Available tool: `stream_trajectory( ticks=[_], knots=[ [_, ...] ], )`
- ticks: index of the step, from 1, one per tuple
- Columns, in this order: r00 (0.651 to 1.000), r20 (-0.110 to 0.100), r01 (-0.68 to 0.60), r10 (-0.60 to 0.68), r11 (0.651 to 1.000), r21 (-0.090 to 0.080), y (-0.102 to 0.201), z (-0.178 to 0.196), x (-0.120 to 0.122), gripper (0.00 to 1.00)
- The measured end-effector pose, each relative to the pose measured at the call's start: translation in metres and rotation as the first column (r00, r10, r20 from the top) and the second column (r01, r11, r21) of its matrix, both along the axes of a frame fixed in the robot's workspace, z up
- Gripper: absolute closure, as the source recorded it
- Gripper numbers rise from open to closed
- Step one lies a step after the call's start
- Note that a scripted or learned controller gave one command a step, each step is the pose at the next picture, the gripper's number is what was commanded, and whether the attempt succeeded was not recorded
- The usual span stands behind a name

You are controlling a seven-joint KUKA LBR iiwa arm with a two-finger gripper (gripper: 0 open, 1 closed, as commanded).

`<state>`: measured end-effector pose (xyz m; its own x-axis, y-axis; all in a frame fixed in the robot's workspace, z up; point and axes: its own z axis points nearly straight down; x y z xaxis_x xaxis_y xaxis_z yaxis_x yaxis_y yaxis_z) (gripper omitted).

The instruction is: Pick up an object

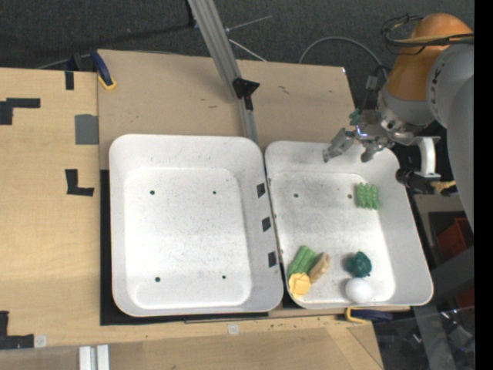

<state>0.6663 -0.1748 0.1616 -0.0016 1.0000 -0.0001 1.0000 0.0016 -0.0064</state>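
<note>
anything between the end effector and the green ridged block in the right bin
No. In the camera view, only bare white bin floor lies between the end effector and the green block.

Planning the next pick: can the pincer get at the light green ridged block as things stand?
Probably yes. The pincer hangs open over the right bin's far end, and the light green block lies alone just below it with nothing between.

The hand [355, 146], apparently open and holding nothing, hangs over the right bin's [323, 206] far edge.
</note>
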Motion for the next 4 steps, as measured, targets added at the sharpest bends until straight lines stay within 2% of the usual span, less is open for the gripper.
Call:
stream_trajectory(
  ticks=[1,2,3,4],
  knots=[
    [1.0,-0.001,0.001,-0.001,1.0,0.0,-0.008,-0.06,-0.002,0.0],
    [1.0,0.006,-0.001,0.001,1.0,-0.002,-0.008,-0.045,0.0,1.0],
    [1.0,0.012,0.001,-0.001,1.0,-0.002,-0.006,0.018,-0.003,1.0],
    [1.0,0.011,-0.001,0.001,1.0,-0.001,0.0,0.063,-0.004,1.0]
  ],
)
